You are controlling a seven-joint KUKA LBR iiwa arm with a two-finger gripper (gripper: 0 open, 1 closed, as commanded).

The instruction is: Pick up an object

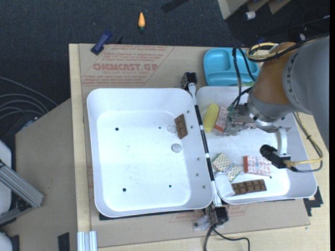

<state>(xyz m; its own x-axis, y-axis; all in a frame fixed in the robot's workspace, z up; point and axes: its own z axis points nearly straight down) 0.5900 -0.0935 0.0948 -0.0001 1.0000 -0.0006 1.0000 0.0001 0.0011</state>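
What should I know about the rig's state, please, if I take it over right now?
Gripper: low in the right white bin, beside the yellow oblong object and a small red-and-white packet; grip state unclear.
Right bin also holds: a brown chocolate-bar-shaped block, a red-and-white patterned packet, a green-and-white checked packet.
Left white bin: a small brown chocolate-like piece near its right wall.
Done: nothing visibly lifted.
Left: grasp and raise one object.
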